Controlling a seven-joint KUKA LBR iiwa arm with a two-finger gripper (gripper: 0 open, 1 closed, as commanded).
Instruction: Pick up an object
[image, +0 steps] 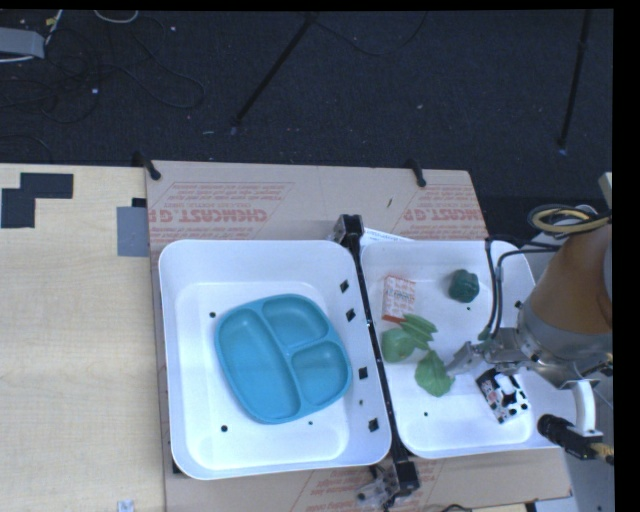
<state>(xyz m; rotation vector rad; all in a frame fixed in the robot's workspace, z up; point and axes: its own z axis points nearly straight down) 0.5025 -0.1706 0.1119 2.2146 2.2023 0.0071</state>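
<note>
My gripper (468, 357) reaches into the right bin (470, 440) from the right, below the arm's orange band (580, 285). Its tip is just right of a light green leafy piece (433, 376). A second light green leafy piece (405, 338) lies a little up and left of that. A red and white packet (399, 296) lies near the bin's back left. A dark green round object (463, 286) sits near the back. A small black and white object (504, 395) lies under the wrist; I cannot tell whether it is loose.
The left bin (190, 300) holds a blue divided plate (282, 355). A black divider with clips (365, 345) separates the two bins. Cardboard (250, 205) lies beneath both bins, with the wooden bench (70, 350) to the left. A cable (492, 290) hangs beside the arm.
</note>
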